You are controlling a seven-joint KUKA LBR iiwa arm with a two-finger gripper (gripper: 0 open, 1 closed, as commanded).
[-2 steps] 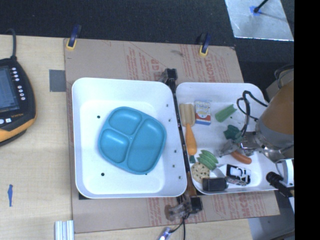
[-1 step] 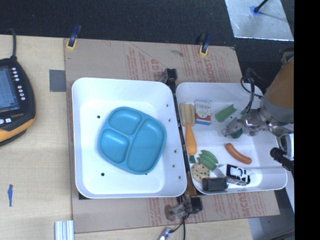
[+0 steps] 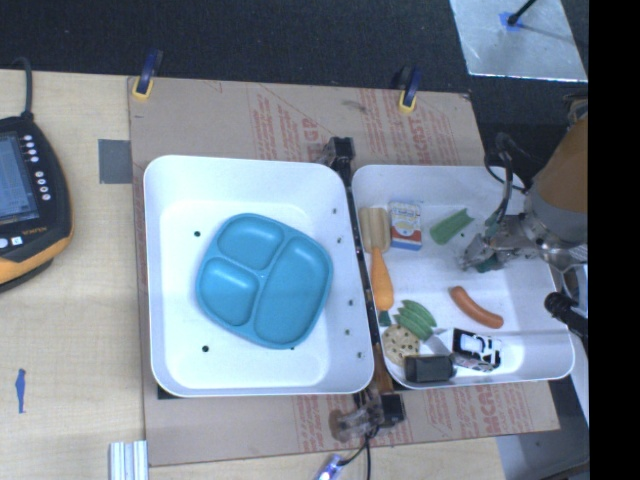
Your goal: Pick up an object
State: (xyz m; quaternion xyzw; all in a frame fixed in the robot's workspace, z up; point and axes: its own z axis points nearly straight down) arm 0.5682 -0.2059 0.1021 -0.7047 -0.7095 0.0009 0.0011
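The left shallow white plastic bin [image 3: 170, 268] holds a blue three-compartment plastic plate [image 3: 264, 279] at its centre, with bare floor all round it. Beside it, the right white bin [image 3: 530, 363] is crowded along the shared wall: a wooden spatula [image 3: 373, 230], an orange carrot [image 3: 381, 280], a small white carton [image 3: 404, 224] whose print is too small to read. Further right of the plate lie a green pod [image 3: 450, 225] and a red sausage [image 3: 475, 306]. The grey two-finger gripper [image 3: 484, 256] hangs low near the right bin's far side, between those two; whether it is grasping cannot be told.
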